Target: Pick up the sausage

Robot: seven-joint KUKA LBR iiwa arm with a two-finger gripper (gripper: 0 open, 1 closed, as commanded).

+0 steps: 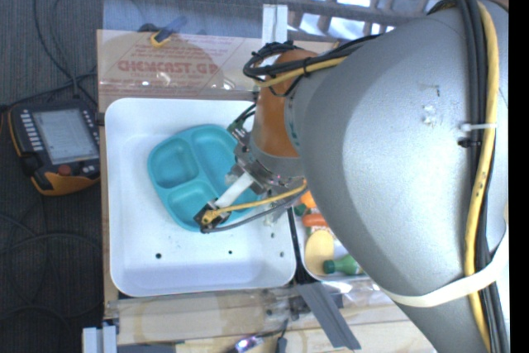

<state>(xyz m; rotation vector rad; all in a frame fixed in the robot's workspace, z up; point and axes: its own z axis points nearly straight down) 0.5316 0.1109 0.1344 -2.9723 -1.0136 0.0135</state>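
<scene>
The grey arm with its orange band (274, 116) reaches in from the right and covers most of the right bin. Its gripper (246, 169) hangs over the right side of the left bin (132, 252), just above the right edge of a teal divided plate (183, 165). The plate's compartments look bare. At the visible left edge of the right bin lies a small orange-red item (312, 218), partly hidden by the arm; I cannot tell whether it is the sausage.
Below the orange-red item, in the right bin (302, 256), sit a pale yellow piece (319, 244) and a green piece (342, 265). A handheld control pendant (54, 140) lies on the floor to the left. A cardboard sheet (178, 66) lies behind the left bin.
</scene>
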